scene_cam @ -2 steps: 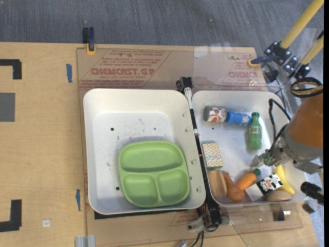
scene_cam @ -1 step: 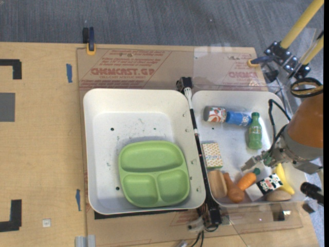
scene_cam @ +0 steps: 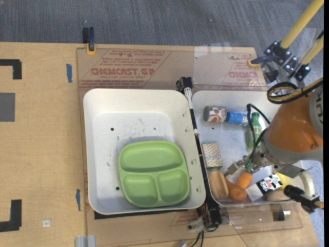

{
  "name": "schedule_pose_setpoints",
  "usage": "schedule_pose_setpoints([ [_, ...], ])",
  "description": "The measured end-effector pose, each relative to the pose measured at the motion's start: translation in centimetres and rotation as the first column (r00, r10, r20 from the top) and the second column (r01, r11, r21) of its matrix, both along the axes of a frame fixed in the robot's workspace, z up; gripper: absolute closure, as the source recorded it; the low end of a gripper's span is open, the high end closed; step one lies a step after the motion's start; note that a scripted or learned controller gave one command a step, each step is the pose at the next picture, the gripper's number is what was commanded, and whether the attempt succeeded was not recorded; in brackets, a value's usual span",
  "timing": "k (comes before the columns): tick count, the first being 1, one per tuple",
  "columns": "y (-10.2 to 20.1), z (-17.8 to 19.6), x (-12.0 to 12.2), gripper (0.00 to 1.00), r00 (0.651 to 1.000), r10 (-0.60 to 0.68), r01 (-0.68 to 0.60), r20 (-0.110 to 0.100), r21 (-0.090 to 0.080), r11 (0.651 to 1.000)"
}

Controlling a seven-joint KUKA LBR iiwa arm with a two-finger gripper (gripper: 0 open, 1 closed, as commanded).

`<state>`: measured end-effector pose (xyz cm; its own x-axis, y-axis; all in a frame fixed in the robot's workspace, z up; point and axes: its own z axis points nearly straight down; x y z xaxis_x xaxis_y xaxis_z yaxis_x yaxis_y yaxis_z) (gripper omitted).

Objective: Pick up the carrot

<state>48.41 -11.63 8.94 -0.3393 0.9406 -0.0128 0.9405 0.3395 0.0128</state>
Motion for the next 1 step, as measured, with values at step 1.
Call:
schedule_pose_setpoints([
  [1, -0.21, 1.21, 0.36, 1.0, 1.0, -0.004, 0.004, 0.015, -0.007, 1.0],
])
